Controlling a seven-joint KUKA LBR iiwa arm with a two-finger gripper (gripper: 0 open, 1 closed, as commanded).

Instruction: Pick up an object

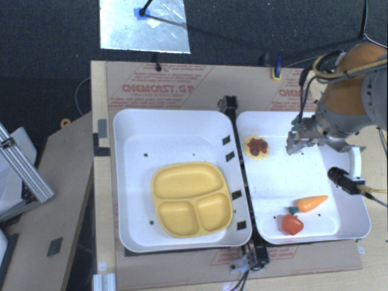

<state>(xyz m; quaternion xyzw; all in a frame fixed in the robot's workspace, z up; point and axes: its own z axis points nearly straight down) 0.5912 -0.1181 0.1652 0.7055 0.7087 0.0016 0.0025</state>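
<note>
A brown board (182, 83) is lying under everything, filling the middle of the frame, and red printing along its upper part is reading "CHEMCAST GP", repeated at the upper right but cut off there by the arm. Two white bins are sitting on it side by side: the left bin (130, 162) and the right bin (354, 214), touching along a black centre seam. One grey arm (354, 99) with its orange band is reaching in from the right edge of the frame. One shiny foil sheet (142, 17) with a blue mark is lying at the upper left, above the board.

One yellow tray (191, 197) with three compartments is resting in the lower middle of the left bin.

The gripper (295, 145) is hanging over the upper part of the right bin, just right of the toy pizza; whether its fingers are wide or narrow cannot be told from here.

Three small toy foods are lying in the right bin: one orange carrot (311, 204) with a green stub at lower right, one red tomato-like piece (292, 224) just below it, and one small round yellow pizza (257, 147) with red topping at the bin's upper left.
</note>
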